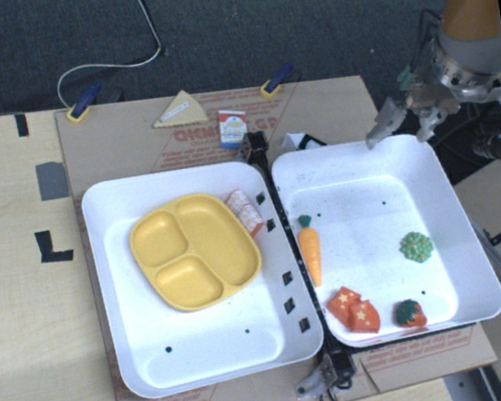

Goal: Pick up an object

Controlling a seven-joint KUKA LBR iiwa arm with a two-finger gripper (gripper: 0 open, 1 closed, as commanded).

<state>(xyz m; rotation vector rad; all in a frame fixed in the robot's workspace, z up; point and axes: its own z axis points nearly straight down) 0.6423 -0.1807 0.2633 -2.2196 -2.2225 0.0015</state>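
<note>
The right bin holds an orange carrot near its left wall, a green broccoli floret toward the right, a red cut piece and a red-and-green strawberry-like item at the front. My gripper hangs over the far rim of this bin, at its right end. Its two fingers stand apart with nothing between them. It is well away from every object.
The left bin carries a yellow divided plate and a small wrapped packet by the shared wall. Behind the bins lie a small carton and a tan wedge. A cable loops at the back.
</note>
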